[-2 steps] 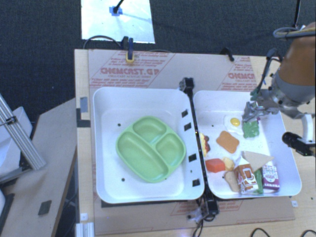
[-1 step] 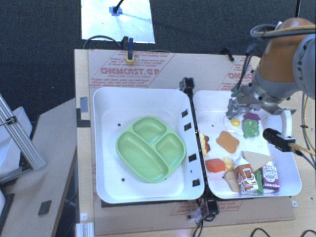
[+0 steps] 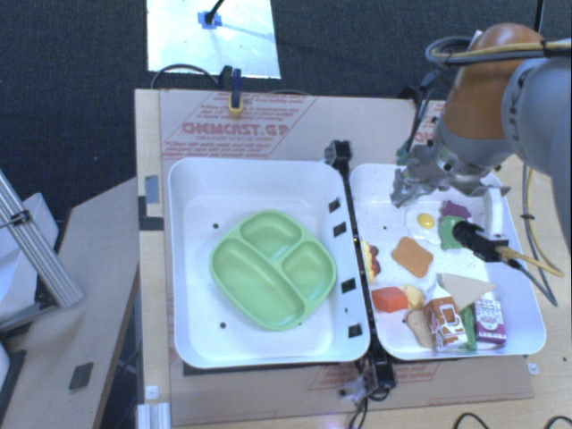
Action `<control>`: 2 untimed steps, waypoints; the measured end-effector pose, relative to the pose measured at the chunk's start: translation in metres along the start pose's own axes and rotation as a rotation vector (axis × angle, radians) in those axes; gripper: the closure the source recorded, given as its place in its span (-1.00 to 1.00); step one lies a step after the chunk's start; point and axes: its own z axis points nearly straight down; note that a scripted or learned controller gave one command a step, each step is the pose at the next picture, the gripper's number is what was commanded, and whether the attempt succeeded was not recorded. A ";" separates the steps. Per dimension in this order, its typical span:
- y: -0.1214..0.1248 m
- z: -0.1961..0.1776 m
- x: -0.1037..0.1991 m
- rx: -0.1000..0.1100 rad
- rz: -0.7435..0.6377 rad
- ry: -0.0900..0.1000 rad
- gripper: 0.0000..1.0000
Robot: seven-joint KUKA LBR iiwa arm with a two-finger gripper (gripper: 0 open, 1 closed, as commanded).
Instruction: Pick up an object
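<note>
Camera view: the step in hand looks like the approach, with nothing lifted yet. The grey arm with its orange band reaches in from the right, bent over the far end of the shallow white right-hand bin [image 3: 518,333], and its two-finger gripper [image 3: 413,189] points down just above the bin floor. Whether the claw is parted or clenched cannot be told; nothing is seen between its tips.

The likeliest target, a flat white-and-yellow toy fried egg [image 3: 424,221], lies just nearer the camera than the gripper. Nearer than the egg sit an orange toy bread slice [image 3: 412,256] and a red block [image 3: 389,298].

The next move calls for choosing one piece, centring over it and descending without crowding its neighbours.
</note>
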 end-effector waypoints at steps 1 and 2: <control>0.005 0.001 0.006 0.000 0.001 0.000 1.00; -0.003 0.001 0.002 0.003 0.007 -0.001 1.00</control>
